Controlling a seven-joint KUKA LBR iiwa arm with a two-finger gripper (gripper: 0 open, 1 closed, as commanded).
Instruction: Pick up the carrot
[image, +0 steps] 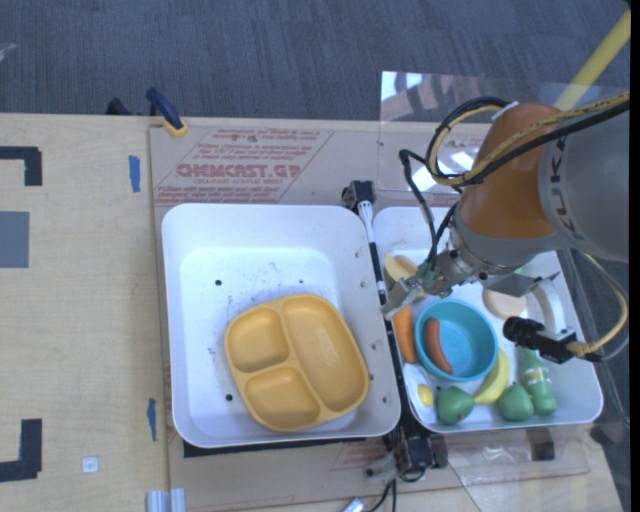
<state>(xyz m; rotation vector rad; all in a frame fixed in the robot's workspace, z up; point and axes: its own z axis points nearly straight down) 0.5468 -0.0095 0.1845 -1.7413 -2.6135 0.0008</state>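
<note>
The carrot (403, 335) is a small orange piece lying lengthwise in the right bin (580, 410), squeezed between the bin's left wall and a blue bowl (466, 343). My gripper (424, 284) hangs just above the carrot's far end, at the bowl's far-left rim. The grey arm with its orange band covers the back of the right bin. From this angle the gripper's tip is a dark cluster against the bin's contents, and nothing shows as lifted.
A red-orange sausage (437, 348) lies in the blue bowl. A banana (493, 378), a green pear (455, 404) and other green items (520, 400) crowd the bin's near side. A yellow divided plate (295, 360) sits in the left bin (190, 300).
</note>
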